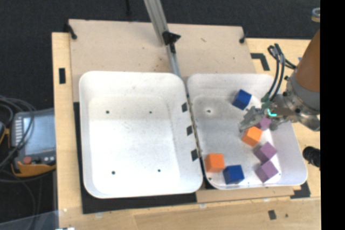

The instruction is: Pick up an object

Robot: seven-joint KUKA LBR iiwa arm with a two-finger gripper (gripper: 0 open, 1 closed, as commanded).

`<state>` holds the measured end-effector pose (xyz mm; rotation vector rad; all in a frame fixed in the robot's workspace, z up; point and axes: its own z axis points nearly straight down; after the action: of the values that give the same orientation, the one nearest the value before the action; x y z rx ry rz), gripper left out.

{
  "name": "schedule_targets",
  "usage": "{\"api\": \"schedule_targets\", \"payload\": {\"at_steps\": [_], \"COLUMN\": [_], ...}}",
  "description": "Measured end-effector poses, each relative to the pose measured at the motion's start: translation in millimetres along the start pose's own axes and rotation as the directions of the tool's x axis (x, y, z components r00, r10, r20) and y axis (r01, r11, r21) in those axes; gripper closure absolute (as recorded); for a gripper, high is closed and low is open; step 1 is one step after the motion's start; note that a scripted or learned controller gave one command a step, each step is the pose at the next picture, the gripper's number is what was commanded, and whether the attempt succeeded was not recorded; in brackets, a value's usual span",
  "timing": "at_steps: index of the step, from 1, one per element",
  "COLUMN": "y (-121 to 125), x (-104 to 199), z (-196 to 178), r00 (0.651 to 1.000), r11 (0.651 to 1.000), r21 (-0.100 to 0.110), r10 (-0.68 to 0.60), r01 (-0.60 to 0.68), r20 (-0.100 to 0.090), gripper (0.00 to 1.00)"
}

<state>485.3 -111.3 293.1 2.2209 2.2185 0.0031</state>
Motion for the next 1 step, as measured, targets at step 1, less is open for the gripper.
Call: {"api": "schedule_targets", "payload": {"at_steps": [1], "y": [0.1], "x": [-5.6], "z": [62.1], "r00": [1.000], "r11": [1.000], "r21": [0.008], "r10": [0.001], "r01": [-0.001], "r20": [0.000], "gripper": [0.00]}}
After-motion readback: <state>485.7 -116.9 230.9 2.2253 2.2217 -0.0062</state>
